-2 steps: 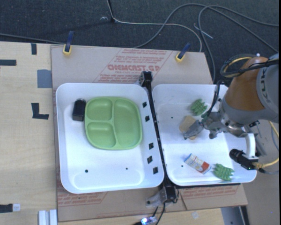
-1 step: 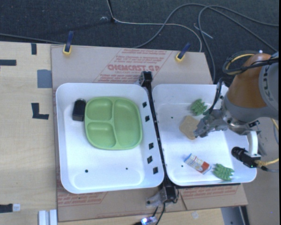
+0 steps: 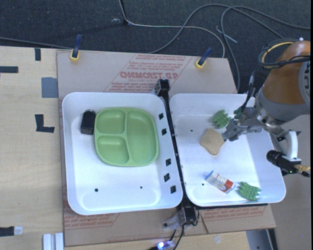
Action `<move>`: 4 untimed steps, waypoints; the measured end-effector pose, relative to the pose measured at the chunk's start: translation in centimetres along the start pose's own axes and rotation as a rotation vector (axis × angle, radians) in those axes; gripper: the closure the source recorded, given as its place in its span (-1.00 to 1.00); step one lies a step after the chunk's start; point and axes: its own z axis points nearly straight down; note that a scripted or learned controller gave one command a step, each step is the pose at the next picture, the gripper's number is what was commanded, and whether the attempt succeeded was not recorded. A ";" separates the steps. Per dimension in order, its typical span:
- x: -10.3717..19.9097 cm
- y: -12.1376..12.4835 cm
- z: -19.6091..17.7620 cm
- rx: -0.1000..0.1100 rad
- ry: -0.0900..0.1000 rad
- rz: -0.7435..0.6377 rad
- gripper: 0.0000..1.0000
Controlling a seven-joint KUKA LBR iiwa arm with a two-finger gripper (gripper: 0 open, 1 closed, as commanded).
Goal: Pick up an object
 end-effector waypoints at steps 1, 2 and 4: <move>0.0 0.1 -3.8 0.001 0.000 0.000 1.00; 5.8 2.3 -4.3 0.004 0.003 -0.005 1.00; 15.8 6.3 -3.8 0.003 0.002 -0.004 1.00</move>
